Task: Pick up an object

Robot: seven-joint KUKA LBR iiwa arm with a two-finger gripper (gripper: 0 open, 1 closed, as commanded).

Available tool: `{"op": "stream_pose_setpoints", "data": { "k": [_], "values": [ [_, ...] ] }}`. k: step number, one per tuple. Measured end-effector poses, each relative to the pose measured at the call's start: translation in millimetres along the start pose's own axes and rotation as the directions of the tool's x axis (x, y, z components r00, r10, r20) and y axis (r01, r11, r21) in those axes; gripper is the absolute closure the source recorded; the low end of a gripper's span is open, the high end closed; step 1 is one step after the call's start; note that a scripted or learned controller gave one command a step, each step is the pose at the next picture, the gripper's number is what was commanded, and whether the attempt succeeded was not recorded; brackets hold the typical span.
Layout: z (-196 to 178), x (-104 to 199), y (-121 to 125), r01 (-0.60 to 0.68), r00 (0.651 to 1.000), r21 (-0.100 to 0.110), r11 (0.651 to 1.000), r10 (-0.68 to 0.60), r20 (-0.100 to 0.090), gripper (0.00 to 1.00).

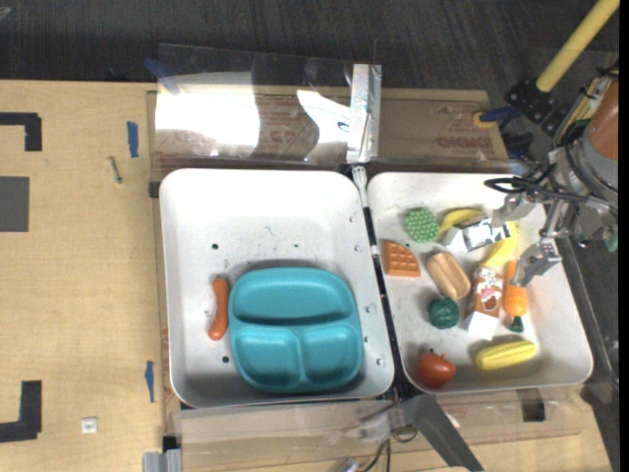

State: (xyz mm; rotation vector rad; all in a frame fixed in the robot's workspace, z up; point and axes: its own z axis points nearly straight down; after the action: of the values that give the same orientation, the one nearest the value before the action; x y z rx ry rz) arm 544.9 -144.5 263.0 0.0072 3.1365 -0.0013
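Gripper (pixel 536 259) low over right bin (pixel 575 308) near its right wall, beside orange carrot (pixel 514 301); grip state unclear, maybe unclenched. Glossy plastic food crowded centre. Left bin (pixel 265 200): smooth teal tray (pixel 293 327), open room behind.

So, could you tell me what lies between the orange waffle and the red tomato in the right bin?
In the camera view, between the waffle and the tomato: bare bin floor.

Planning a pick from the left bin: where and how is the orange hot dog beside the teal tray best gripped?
Grip the orange hot dog across its middle, coming straight down from above. It lies flat and long, running up and down the view, so the fingers should close across its narrow width. Its right side sits close to the teal tray, so finger room there looks tight; its left side is freer.
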Motion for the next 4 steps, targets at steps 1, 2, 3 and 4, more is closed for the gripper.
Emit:
{"op": "stream_pose_setpoints", "data": {
  "k": [1,2,3,4],
  "values": [
    [140.9,28.0,6.8,-0.070,0.997,-0.002,0.998,0.070,-0.010,0.00],
    [166.0,-76.7,5.6,0.106,0.994,0.006,0.994,-0.107,0.023,0.00],
    [167.3,-15.2,-7.0,-0.008,1.000,0.003,1.000,0.008,0.022,0.00],
    [167.2,11.3,-38.3,0.166,0.986,0.007,0.986,-0.166,0.022,0.00]
  ]
}}
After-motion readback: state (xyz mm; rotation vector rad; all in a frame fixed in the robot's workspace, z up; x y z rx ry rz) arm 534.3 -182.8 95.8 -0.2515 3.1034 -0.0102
